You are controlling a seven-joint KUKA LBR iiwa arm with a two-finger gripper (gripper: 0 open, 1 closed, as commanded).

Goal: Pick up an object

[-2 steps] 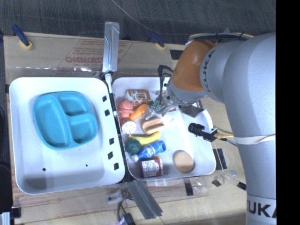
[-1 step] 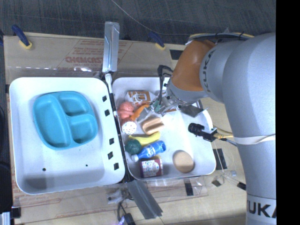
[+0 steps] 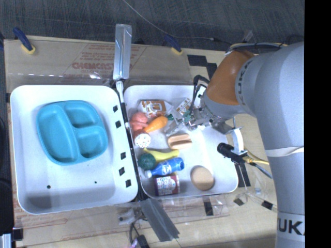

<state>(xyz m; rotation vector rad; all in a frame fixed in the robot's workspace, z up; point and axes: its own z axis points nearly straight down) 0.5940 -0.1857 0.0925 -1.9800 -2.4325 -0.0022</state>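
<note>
Over the right bin (image 3: pixel 227 182) I see the gripper (image 3: pixel 187 115) low at the far side, near the hot dog (image 3: pixel 179 140) and the carrot (image 3: pixel 156 123); how it is set I cannot tell. Nearer lie a banana (image 3: pixel 161 154), a can (image 3: pixel 165 184) and a bread roll (image 3: pixel 202 177). Beside it, the left bin (image 3: pixel 31 190) holds a blue tray (image 3: pixel 72 130).

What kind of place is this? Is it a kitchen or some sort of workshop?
Most likely a robotics lab test bench, not a kitchen. A grey arm reaches over two white bins: the right bin holds toy food, such as a banana and a can, and the left bin holds a blue divided plate.
</note>
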